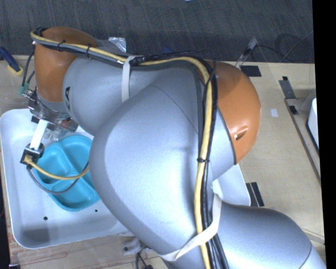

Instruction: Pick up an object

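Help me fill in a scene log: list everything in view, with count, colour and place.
left bin: one, white, on the left of the bench
dish: one, light blue, in the left bin, toward its right side
right bin: one, white, just a corner showing past the arm
bench: one, pale wood, under both bins
tape marks: at least two, black, on the bench to the right
small tool: one, blue handle, far left corner of the bench
arm: one, grey with orange bands, across the middle
pincer: one, over the far end of the left bin, at the dish's edge
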`<state>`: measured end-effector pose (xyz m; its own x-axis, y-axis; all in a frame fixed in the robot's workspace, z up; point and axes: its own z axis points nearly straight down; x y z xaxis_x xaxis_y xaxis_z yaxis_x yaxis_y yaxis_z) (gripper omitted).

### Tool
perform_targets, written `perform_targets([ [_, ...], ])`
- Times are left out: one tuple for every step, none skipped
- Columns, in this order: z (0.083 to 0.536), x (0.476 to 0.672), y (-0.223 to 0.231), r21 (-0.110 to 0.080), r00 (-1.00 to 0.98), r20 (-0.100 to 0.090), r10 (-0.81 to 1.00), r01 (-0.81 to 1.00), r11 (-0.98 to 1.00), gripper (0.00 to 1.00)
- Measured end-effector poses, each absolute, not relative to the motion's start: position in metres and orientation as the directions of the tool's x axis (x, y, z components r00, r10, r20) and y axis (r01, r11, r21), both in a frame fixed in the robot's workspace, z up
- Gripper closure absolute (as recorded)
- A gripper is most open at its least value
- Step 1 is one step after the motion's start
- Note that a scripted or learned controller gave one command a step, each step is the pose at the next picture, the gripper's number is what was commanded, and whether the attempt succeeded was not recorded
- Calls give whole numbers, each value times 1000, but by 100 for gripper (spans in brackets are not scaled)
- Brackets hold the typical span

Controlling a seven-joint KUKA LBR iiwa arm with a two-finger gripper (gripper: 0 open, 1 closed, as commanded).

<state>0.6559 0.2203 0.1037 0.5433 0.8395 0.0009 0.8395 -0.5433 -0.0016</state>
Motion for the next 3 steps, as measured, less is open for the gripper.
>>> perform_targets([
  [98,659,164,0,698,12,716,716,-698,100],
  [201,628,196,0,697,8,717,717,-697,100],
  [210,621,165,-4,734,-6,679,679,-734,100],
])
